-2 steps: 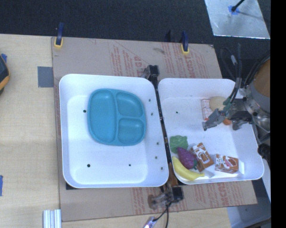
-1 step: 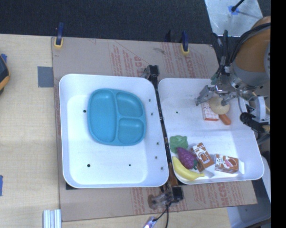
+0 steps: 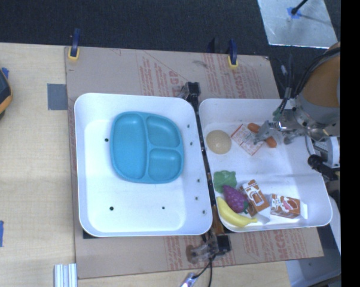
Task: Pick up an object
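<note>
- Camera view: I am looking at the right-hand shallow white bin (image 3: 299, 172), where the gripper (image 3: 270, 131) is hanging low beside a small orange carrot-shaped toy (image 3: 256, 128) and a flat white-and-red packet (image 3: 246, 139).
- I cannot tell how wide the fingers are standing; they are blurring into the metal of the wrist.
- I am judging the carrot toy to be the target, so I am wanting the approach centred on it and clear of the packet's edge.
- The round beige ball (image 3: 218, 142) is sitting well apart and needs no avoiding.
</note>
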Controlling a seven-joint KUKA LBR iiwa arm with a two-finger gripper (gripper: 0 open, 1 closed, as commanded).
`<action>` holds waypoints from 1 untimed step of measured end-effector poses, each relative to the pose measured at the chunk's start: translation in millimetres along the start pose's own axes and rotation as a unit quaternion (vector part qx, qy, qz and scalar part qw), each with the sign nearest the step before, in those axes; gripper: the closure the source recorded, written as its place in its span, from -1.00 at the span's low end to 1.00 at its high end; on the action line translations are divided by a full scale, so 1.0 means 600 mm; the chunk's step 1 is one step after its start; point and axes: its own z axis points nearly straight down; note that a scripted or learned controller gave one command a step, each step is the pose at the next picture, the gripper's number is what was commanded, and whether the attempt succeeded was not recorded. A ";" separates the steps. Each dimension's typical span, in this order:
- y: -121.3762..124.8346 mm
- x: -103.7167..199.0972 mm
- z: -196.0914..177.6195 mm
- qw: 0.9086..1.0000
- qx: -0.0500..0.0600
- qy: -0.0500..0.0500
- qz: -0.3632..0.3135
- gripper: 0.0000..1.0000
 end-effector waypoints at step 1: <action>0.071 0.018 0.016 1.000 -0.002 0.000 0.001 -1.00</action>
